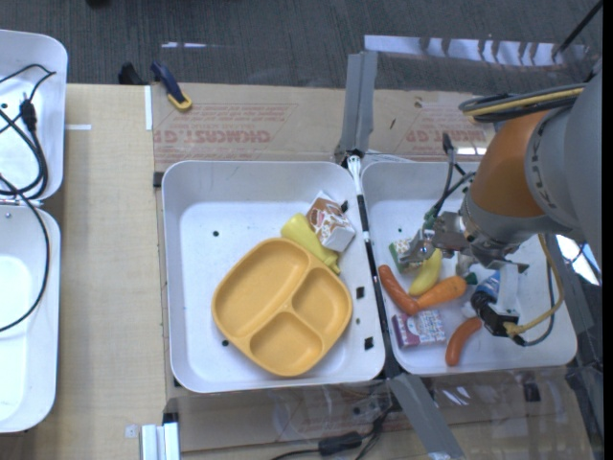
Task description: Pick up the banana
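The yellow banana [426, 273] lies in the right bin [378, 199], among other toy food. My gripper [437, 241] hangs right over the banana's upper end, at the end of the grey arm with its orange band [508, 175]. The wrist covers the fingers, so their state and any contact with the banana are hidden. An orange carrot [441, 293] lies just below the banana, touching it or nearly so.
In the right bin also lie a red-orange sausage [396, 289], a second sausage [462, 340], a maroon packet [420, 330] and a small blue-white item [487, 286]. The left bin [192, 257] holds a yellow divided plate [283, 307], a yellow piece [305, 236] and a small snack box [330, 222].
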Controlling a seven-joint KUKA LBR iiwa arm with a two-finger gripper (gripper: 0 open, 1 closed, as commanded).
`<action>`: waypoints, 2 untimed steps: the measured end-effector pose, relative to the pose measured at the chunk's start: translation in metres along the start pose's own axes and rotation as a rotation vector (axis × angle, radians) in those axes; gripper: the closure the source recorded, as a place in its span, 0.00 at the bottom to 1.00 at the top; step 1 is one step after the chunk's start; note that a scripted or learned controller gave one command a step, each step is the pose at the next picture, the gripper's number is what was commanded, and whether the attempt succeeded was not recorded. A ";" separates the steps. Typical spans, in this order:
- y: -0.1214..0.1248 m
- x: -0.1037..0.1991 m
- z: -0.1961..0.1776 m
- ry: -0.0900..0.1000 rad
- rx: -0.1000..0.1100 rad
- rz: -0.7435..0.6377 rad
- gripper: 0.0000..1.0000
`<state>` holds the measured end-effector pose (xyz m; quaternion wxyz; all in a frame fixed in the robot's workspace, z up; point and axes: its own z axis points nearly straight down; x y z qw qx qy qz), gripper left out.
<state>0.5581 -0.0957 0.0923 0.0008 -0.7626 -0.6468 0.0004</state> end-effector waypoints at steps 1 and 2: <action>0.002 0.001 -0.008 0.003 -0.001 -0.001 1.00; 0.052 0.043 -0.095 -0.005 0.006 0.072 1.00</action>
